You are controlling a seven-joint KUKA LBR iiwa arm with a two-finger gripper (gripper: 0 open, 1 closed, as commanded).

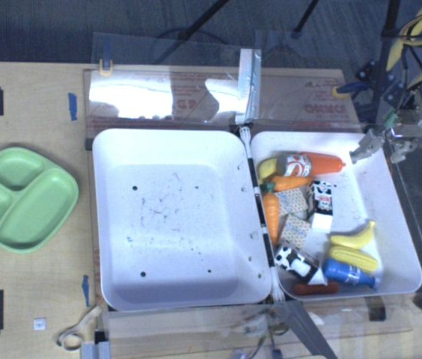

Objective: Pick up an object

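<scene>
The right bin (402,223) holds a heap of small items. Along its left side lie an orange carrot (271,212), a second carrot (292,182) and a yellow piece (267,168). A red-orange bottle (310,163) lies at the back, with a black-and-white carton (321,197) beside patterned squares (295,230). A yellow banana (350,237), a blue cylinder (346,273) and a red stick (312,289) lie at the front. My gripper (381,148) hangs above the bin's back right corner, open, with nothing between its fingers.
The left bin (173,215) sits beside the right one, sharing a middle rim. A green divided plate (21,197) rests on the bench at far left. Clear plastic panels (173,92) stand behind both bins. Cables and stands crowd the upper right.
</scene>
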